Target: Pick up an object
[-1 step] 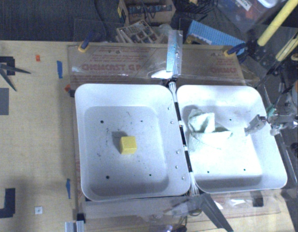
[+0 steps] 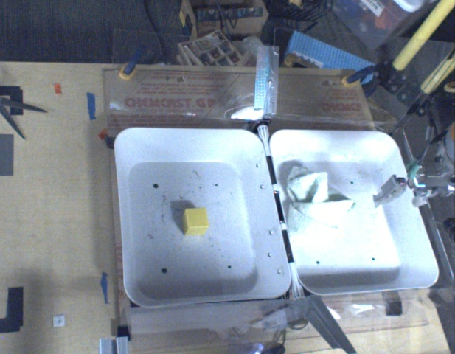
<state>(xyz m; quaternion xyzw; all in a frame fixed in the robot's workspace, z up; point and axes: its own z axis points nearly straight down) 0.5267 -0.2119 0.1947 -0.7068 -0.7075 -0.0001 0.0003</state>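
A pale wooden bench top [image 2: 50, 220] fills the left and lower part of the scene, evenly lit from above. On it lie a dark grey square patch [image 2: 1, 155], short strips of blue tape [image 2: 91, 105], a small red mark [image 2: 57, 88] and a black bracket [image 2: 12, 310]. Behind the bench a clear plastic sheet with red lettering [image 2: 183, 100] lies flat, held by blue clamps [image 2: 133, 61]. Beyond it the floor is dark carpet [image 2: 72, 17], crowded with a wooden crate of parts [image 2: 212, 49], tangled black cables [image 2: 161, 13], a blue perforated panel [image 2: 323, 50] and a yellow pole [image 2: 428, 26].
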